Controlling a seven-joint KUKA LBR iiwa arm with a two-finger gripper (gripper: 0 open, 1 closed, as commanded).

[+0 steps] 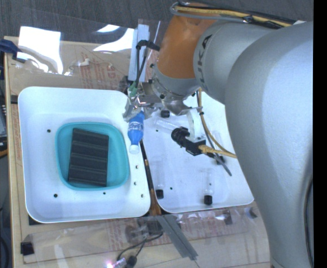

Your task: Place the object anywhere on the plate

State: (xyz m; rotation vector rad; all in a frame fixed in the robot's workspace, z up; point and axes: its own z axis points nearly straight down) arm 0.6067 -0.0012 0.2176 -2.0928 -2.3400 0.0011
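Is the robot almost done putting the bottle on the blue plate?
Not yet. The claw has the small blue bottle hanging from it, lifted over the edge between the two bins. That is the picking-up part done. The blue plate in the left bin already carries a dark ridged block. Still left: move the bottle over the plate and let go.

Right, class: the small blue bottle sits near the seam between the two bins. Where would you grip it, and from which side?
Grip the blue bottle across its blue body, coming down from above. It seems to lie lengthwise with its white cap toward the camera, so its long sides look free for fingers to close across its width. The gripper is already right over its far end; the plate lies just left.
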